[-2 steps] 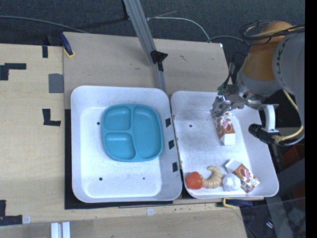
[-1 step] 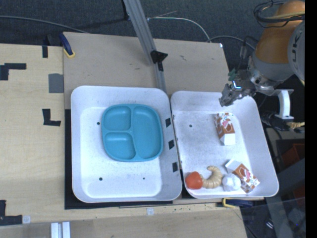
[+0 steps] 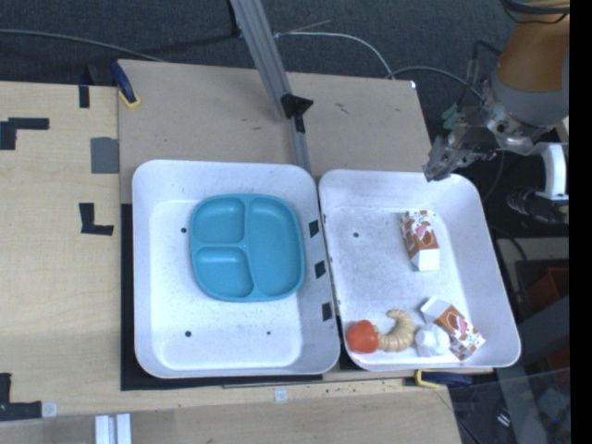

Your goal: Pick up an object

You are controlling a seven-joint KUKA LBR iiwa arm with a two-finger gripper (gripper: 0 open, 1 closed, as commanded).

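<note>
Arm: we are seeing the grey arm (image 3: 529,58) with its orange band reaching in from the right, above the far right corner of the right bin (image 3: 370,197).
Gripper: the gripper (image 3: 437,167) is hanging just over that bin's far rim, dark and small against the bench; we cannot tell how it is standing from this slant, and nothing is showing between its tips.
Right bin, middle: a red-and-white carton (image 3: 420,240) is lying on its side toward the right wall, well apart from the gripper.
Right bin, near edge: an orange-red round fruit (image 3: 363,337) is sitting just beside a tan curved pastry (image 3: 400,331), and they look to be touching. Next to these a small white lump (image 3: 428,341) is resting against a second red-and-white packet (image 3: 454,327) in the near right corner.
Left bin: we are looking at the left bin (image 3: 162,336) carrying a blue three-part plate (image 3: 247,247), lying flat toward its far half.
Bench: a grey metal bar (image 3: 264,49) is running down to the gap between both bins.
</note>
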